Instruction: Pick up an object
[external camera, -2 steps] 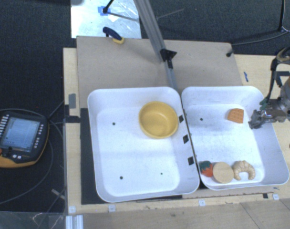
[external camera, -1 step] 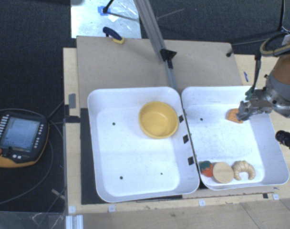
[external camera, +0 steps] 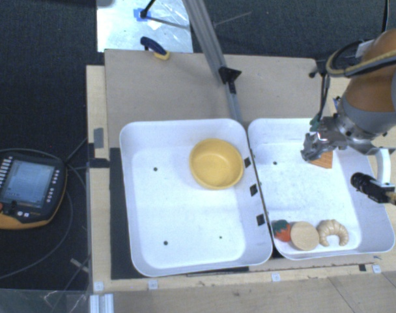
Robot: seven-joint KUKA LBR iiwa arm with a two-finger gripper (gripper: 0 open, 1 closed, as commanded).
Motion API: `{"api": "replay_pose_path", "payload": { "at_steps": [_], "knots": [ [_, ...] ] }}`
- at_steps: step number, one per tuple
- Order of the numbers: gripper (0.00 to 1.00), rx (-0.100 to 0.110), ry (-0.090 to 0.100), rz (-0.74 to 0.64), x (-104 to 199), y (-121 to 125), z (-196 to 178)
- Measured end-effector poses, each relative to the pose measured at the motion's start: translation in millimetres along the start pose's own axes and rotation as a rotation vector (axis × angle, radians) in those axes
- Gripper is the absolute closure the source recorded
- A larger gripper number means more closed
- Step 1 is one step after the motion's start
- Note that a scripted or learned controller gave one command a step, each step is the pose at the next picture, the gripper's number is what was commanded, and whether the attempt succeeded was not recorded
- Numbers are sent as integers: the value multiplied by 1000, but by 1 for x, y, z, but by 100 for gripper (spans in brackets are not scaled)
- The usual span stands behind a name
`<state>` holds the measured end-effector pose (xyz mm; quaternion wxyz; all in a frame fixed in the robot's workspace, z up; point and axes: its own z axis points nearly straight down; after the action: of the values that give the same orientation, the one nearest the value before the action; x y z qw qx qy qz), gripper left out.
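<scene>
Gripper [external camera: 314,150] closure: cannot tell, as it hangs over a small orange wedge-shaped piece [external camera: 324,161] in the right shallow white bin [external camera: 296,194]; nothing looks lifted yet, grasp and raise remain, with a round tan biscuit [external camera: 304,235] and pale croissant [external camera: 333,232] nearer and a yellow plastic bowl [external camera: 215,163] farther left, all clear.

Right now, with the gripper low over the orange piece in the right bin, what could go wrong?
1. The gripper covers most of the orange piece, which lies close to the right bin's far wall. A grasp may catch just its edge and slip.
2. The piece looks flat, so the fingers might scrape the bin floor instead of closing around it.
3. The croissant, round biscuit and tomato sit packed together, so a later pick there may nudge neighbours.
</scene>
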<state>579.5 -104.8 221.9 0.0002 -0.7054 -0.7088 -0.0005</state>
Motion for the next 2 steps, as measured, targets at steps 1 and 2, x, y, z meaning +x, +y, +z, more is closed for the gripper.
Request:
{"api": "replay_pose_path", "payload": {
  "at_steps": [1, 2],
  "knots": [
    [100, -2, 0, 0, 48, 22, -12],
    [100, -1, 0, 1, 86, 43, -15]
  ]
}}
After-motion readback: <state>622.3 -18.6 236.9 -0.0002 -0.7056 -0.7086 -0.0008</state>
